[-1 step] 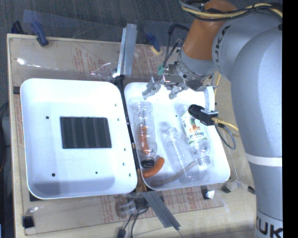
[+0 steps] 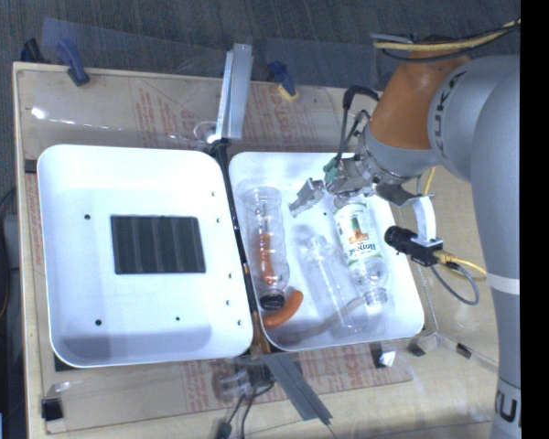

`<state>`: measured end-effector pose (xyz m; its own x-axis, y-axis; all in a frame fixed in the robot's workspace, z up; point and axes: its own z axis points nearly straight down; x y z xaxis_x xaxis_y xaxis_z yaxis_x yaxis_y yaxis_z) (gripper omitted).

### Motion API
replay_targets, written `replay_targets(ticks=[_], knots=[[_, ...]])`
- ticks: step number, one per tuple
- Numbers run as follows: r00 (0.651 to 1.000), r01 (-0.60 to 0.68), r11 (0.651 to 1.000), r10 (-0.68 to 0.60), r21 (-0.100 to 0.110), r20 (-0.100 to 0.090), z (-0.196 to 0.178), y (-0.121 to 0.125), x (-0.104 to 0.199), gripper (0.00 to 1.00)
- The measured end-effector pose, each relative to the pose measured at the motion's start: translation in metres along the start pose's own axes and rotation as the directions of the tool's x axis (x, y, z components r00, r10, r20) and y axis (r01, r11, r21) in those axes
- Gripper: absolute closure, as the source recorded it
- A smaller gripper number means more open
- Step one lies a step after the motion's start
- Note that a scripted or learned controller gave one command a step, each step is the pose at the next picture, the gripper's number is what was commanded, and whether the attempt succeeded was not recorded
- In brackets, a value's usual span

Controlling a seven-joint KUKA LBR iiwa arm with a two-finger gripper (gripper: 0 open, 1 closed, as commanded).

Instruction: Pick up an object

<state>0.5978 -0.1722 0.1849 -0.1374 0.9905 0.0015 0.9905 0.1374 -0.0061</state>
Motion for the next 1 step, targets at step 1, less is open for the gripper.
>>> replay_targets(ticks=[1], knots=[[1.0,0.005,1.0,-0.005,-0.005,0.002,-0.0219,-0.0238,-0.0353,0.0]])
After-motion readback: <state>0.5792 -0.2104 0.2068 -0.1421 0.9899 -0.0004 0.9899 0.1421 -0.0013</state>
